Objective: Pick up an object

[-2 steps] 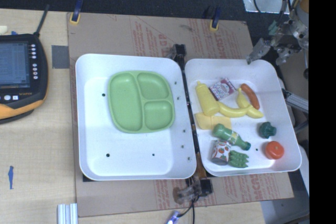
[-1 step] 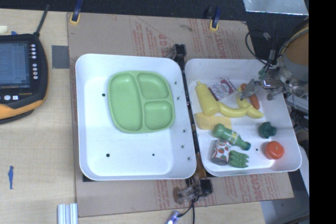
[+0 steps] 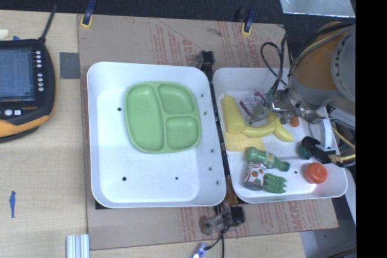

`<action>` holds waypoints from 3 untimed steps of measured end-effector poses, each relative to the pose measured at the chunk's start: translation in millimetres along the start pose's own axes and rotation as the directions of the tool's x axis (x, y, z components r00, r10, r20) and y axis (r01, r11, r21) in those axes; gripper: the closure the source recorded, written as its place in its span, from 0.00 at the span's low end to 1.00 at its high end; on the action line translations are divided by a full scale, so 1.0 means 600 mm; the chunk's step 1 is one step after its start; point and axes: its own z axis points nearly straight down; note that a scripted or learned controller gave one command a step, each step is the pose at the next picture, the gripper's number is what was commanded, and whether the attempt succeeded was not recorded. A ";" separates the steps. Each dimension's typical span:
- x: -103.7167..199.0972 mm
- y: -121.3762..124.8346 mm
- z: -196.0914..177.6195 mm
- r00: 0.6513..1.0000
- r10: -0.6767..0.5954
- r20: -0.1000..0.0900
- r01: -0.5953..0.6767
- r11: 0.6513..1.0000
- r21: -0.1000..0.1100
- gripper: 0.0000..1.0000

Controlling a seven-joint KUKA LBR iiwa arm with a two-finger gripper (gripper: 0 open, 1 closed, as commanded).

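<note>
The fingers point(image 3: 264, 110) sit low in the right bin point(image 3: 242, 193), just above a yellow banana point(image 3: 266, 129); whether they are released or clenched on anything I cannot tell. At 9 o'clock of them stands a yellow bottle point(image 3: 231, 115). At 6 o'clock lie a green bottle point(image 3: 266, 159) and a small carton point(image 3: 255, 175); at 4 o'clock, a red tomato point(image 3: 315, 173). The left bin point(image 3: 109, 187) holds a green divided plate point(image 3: 162, 116). A handheld pendant point(image 3: 21, 86) rests on the table point(image 3: 36, 190) at far 9 o'clock.
</note>
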 end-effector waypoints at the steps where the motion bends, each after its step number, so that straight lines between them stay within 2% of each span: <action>1: -0.003 0.000 -0.018 1.000 -0.001 0.002 0.001 1.000 0.001 1.00; 2: -0.010 -0.082 -0.063 1.000 0.001 0.001 -0.001 1.000 -0.001 1.00; 3: 0.131 -0.009 -0.168 1.000 0.002 -0.002 -0.002 1.000 -0.003 1.00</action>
